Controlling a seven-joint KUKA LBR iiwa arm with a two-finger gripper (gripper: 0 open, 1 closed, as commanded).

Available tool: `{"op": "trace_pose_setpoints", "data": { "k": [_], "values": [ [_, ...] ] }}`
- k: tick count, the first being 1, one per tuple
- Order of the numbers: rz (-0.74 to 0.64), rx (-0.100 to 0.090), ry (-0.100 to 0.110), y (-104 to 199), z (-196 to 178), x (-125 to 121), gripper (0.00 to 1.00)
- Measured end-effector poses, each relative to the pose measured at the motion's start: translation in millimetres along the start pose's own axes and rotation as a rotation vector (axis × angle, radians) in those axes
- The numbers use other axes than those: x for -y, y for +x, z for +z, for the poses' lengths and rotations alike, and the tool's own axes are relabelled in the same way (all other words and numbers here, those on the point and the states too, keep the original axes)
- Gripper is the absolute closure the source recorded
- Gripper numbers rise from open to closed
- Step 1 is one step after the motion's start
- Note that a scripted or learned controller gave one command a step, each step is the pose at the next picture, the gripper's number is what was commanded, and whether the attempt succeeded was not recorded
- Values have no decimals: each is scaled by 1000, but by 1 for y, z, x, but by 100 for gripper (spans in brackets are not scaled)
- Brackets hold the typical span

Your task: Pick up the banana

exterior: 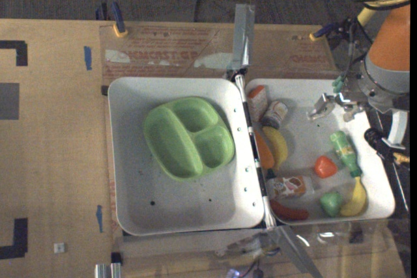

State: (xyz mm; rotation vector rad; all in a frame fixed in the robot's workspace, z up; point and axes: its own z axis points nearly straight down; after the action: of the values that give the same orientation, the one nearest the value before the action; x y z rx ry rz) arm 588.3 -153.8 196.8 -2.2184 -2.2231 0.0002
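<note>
Two yellow bananas lie in the right bin [384, 205]. One banana [276, 145] rests by the bin's left wall, against an orange item [264, 153]. The other banana [355, 198] sits at the front right corner beside a green pepper [331, 203]. My gripper [336, 106] hovers over the back right part of this bin, well apart from both bananas. Its silver fingers [319, 107] are spread open with nothing between them.
The right bin also holds a small can [275, 114], a white bottle [258, 101], a red pepper [325, 166], a green bottle [344, 152], a packet [287, 187] and a red chili [290, 211]. A green divided plate [189, 137] lies in the left bin [130, 205].
</note>
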Motion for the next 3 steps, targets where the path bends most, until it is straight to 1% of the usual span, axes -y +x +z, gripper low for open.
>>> {"op": "trace_pose_setpoints", "data": {
  "k": [1, 2, 3],
  "values": [
    [-17, 0, 0, 50, 84, 11, 0],
    [118, 2, -5, 58, 108, -41, 0],
    [116, 4, -9, 57, 96, -42, 100]
  ]
}}
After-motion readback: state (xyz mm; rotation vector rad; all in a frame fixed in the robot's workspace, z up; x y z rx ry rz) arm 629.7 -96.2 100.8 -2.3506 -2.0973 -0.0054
